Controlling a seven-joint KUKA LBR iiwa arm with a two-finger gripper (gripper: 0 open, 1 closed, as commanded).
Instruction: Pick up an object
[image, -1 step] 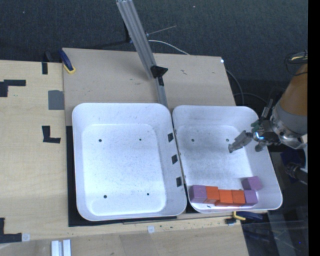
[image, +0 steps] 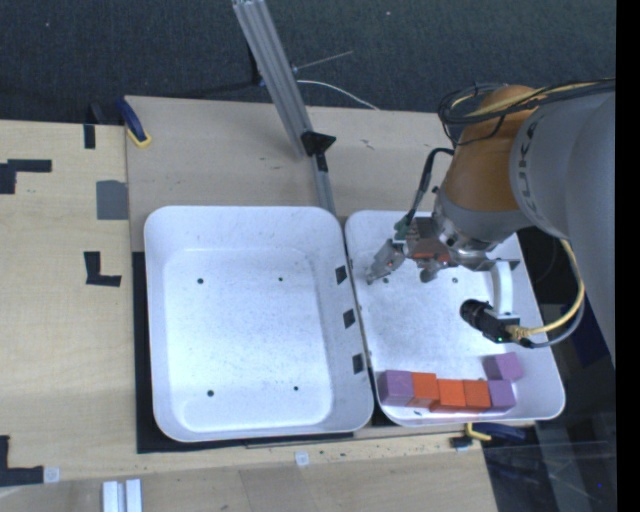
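Observation:
Along the near wall of the right bin lies a row of blocks: a purple block, an orange block, two more orange blocks and a purple block. Another purple block sits just behind the row's right end. My gripper hangs over the far left part of the right bin, well behind the blocks. It is open, with nothing between its fingers.
The left bin lies beside the right one, their rims meeting at black clips. A slanted metal pole stands behind the bins. A black cable plug hangs off the wrist. A blue clamp is at the bench's far left.

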